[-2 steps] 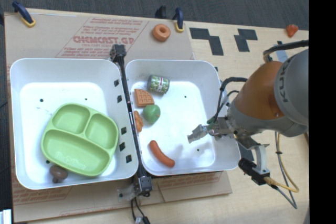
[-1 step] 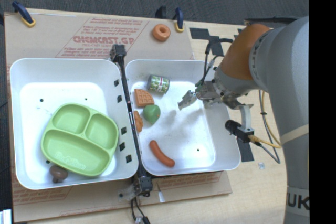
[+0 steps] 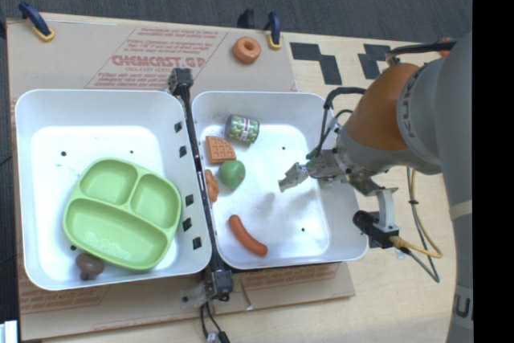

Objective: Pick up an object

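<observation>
The bench (image 3: 385,285) carries a printed cardboard sheet (image 3: 161,60), two white bins, the left bin (image 3: 32,116) touching the right bin (image 3: 265,102), and an orange ring (image 3: 247,50) near the back clamps.

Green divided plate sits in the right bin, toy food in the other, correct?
Not quite. The camera view shows the green three-compartment plastic plate in the left white bin. The toy hot dog, waffle, green ball and can lie in the right white bin.
</observation>
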Controlling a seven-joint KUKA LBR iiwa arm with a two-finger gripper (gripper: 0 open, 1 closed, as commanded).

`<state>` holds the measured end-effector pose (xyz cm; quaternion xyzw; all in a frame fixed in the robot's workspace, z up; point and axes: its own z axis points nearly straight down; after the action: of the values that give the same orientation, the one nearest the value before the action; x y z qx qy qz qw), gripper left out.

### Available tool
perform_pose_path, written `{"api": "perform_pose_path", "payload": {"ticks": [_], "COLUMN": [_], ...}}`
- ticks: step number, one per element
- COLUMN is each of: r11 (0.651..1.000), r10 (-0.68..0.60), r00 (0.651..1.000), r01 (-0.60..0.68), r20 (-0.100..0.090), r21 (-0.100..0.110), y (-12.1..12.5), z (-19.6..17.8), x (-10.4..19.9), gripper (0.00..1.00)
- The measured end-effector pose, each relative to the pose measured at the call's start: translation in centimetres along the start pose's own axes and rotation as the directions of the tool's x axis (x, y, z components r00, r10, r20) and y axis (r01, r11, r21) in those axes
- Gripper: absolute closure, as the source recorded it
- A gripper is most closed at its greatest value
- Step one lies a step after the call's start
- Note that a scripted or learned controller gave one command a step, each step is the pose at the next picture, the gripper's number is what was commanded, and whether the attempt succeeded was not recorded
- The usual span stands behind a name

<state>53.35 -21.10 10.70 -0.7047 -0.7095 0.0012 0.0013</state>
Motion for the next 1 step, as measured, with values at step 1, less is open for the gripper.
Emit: {"api": "perform_pose_path", "payload": {"ticks": [1], "r11": [1.000], "r10": [-0.001], "r00": [1.000], "r01": [0.001], "r20": [0.000], "r21": [0.000], "y": [-3.31], "z": [0.06], "x": [0.03], "gripper": [0.00]}}
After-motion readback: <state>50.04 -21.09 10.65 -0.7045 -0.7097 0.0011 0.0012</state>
